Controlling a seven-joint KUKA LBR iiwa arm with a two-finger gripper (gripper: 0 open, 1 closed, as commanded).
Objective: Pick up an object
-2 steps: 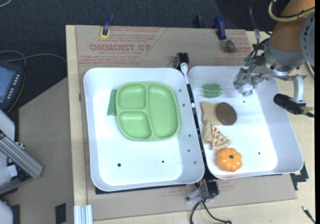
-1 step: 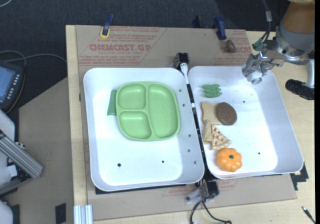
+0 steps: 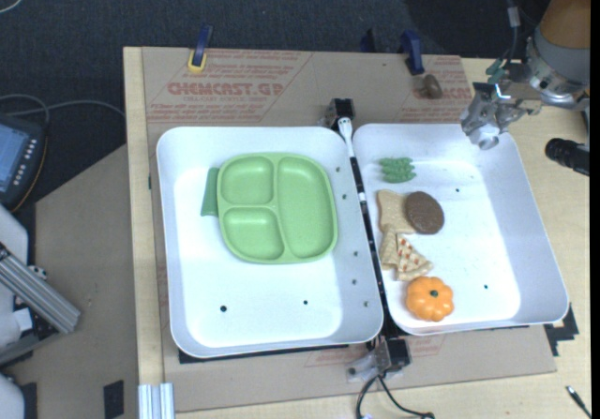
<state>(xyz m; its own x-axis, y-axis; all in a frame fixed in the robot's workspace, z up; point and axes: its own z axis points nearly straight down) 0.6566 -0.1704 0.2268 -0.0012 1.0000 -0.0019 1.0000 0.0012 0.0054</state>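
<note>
**Gripper at the far corner of the right bin, toy food near the divider**

Camera view: The gripper (image 3: 484, 125) hangs over the far right corner of the right bin (image 3: 506, 220), close to its back rim. Whether it is wide or narrow cannot be told from this slant, and nothing is seen held in it.

The things to pick lie well apart from it, clustered along the left side of that bin, near the divider between the two bins. Farthest back is a small green pea pod piece (image 3: 397, 169). Below it a brown round patty (image 3: 425, 213) rests partly on a tan bread slice (image 3: 390, 211). A pizza slice (image 3: 408, 256) lies just in front of the bread, touching it, and an orange pumpkin (image 3: 429, 298) sits nearest the front rim, just beside the pizza slice. The pea pod piece is the closest item to the gripper.

The right half of the right bin is bare white floor, giving open room between the gripper and the food.

In the left bin (image 3: 187, 248) a green divided plate (image 3: 277, 207) lies toward the back, with bare floor in front of it and on its left.
</note>
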